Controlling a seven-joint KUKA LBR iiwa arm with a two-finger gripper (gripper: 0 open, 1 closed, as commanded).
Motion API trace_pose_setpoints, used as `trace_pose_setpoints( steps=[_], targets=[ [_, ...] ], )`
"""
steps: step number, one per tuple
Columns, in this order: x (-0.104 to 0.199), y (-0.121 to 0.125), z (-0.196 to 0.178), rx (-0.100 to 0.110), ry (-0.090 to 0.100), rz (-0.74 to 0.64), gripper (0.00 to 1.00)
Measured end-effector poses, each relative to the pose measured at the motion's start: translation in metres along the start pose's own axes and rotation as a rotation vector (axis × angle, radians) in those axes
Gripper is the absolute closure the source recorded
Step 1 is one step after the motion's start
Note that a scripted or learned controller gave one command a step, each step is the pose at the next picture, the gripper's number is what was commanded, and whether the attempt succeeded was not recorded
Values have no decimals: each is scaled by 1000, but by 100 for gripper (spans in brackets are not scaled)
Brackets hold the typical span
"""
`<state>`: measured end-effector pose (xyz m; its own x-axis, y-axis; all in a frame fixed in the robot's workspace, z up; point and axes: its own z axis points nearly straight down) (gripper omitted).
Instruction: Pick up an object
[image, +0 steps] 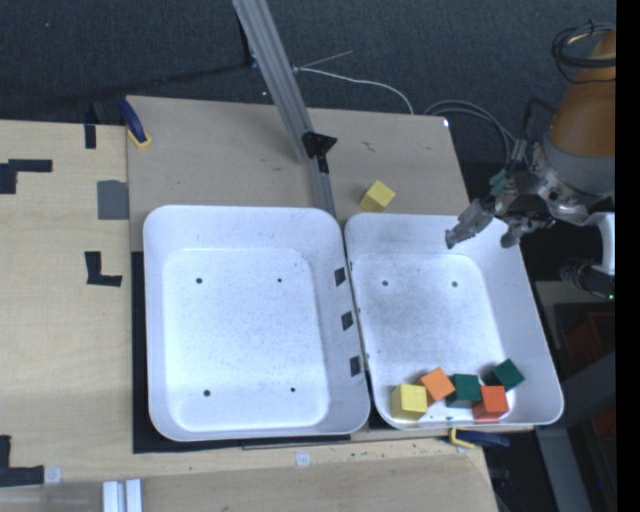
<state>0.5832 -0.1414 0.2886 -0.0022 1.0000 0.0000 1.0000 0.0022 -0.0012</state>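
Small coloured blocks, six in all. Five lie clustered in the near corner of the right white bin (520, 300), well apart from the end effector (487, 227): yellow block (409, 400), orange block (437, 384), dark green block (466, 388), red-orange block (493, 401), second green block (508, 374). End effector: at the bin's far right rim, fingers spread apart, nothing between them. Left white bin (240, 320): adjoining. A loose yellow cube (378, 196) rests on the counter (220, 150), beyond the bins.
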Motion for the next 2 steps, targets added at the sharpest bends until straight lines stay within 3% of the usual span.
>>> trace_pose_setpoints(
  steps=[1, 2],
  targets=[
    [1, 0, -10, 0, 1, -2, 100],
    [52, 6, 3, 1, 1, -4, 100]
  ],
)
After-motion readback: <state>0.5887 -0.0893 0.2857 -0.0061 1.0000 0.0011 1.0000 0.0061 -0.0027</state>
